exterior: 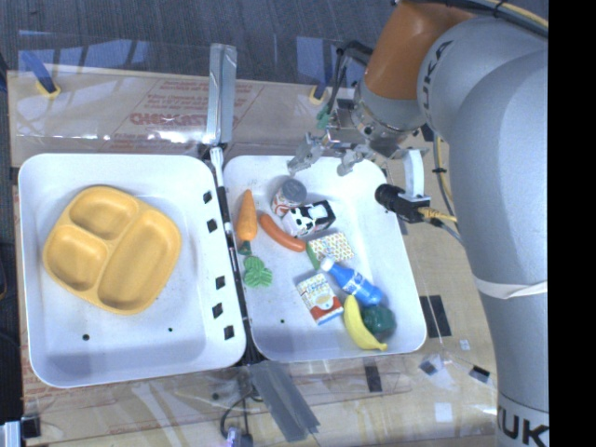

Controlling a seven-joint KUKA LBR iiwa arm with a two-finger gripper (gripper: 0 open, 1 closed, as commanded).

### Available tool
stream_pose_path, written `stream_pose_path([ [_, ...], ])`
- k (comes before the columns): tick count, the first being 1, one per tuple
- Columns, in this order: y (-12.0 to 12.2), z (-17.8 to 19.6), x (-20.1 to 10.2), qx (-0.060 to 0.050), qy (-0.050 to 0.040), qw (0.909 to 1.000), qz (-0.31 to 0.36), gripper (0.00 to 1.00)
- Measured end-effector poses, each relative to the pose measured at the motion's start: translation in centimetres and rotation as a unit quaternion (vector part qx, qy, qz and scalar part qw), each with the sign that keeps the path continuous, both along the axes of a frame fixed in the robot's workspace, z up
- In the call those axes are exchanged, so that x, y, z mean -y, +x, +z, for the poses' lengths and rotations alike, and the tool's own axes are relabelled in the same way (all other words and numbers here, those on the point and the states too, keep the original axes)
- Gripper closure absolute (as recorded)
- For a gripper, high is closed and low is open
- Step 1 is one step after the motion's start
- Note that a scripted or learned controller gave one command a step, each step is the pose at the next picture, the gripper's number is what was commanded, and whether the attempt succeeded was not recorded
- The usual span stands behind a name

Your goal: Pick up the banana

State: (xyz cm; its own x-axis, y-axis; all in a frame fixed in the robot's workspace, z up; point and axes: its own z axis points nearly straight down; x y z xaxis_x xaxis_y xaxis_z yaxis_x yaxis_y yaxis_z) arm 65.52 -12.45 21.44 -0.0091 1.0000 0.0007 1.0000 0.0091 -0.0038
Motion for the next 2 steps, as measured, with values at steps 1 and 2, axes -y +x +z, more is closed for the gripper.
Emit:
stream_pose_path([
  [1, -6.3, 12.3, 0.8, 0.001, -0.0004, 0.9970, -0.077, 0.00],
  [2, -12.6, 14.6, 4.3, 0.000, -0.0002, 0.9991, -0.042, 0.00],
])
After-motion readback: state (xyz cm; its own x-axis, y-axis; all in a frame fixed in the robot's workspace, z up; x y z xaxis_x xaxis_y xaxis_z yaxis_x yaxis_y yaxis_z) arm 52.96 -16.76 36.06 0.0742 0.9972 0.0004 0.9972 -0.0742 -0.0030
